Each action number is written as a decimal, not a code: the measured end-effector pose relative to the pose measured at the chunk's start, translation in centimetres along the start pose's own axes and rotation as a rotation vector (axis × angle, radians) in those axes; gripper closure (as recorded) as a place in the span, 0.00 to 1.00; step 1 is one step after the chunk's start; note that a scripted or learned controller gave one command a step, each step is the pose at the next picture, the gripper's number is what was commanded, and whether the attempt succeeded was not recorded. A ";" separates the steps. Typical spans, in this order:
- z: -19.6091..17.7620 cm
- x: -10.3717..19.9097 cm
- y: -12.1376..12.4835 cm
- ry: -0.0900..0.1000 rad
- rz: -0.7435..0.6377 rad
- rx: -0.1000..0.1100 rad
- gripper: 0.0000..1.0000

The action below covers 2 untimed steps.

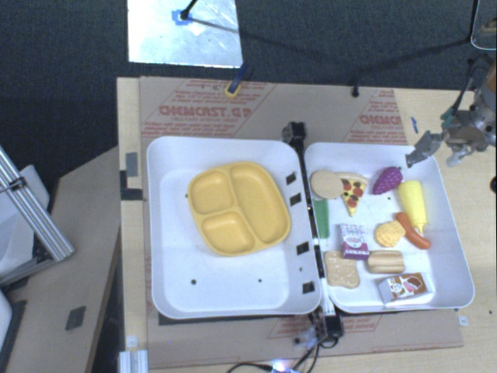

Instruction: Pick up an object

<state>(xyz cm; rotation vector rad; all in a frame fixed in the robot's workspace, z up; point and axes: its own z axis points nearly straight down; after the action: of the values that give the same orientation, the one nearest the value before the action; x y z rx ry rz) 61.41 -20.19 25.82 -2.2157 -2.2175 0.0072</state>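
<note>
1. this is looking like a robotics lab or test cell, not a home or kitchen: two shallow white bins [233, 305] are sitting side by side on a plain bench [85, 231] lined with printed cardboard sheeting [206, 109].
2. the food in the right bin is reading as plastic toy pieces [365, 231], and a yellow divided tray [233, 207] is lying in the left bin, like staged test props.
3. aluminium framing [27, 208] is standing at the left edge, and cables are running across dark carpet [349, 22] past a shiny metal plate [185, 22].
4. wires are hanging at the front edge of the bench.
</note>
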 end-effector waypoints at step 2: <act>3.8 -0.2 -0.4 -0.002 0.000 -0.007 0.00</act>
<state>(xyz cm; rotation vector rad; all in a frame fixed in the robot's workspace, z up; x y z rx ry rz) 60.98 -20.41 22.03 -2.2193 -2.2221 0.0018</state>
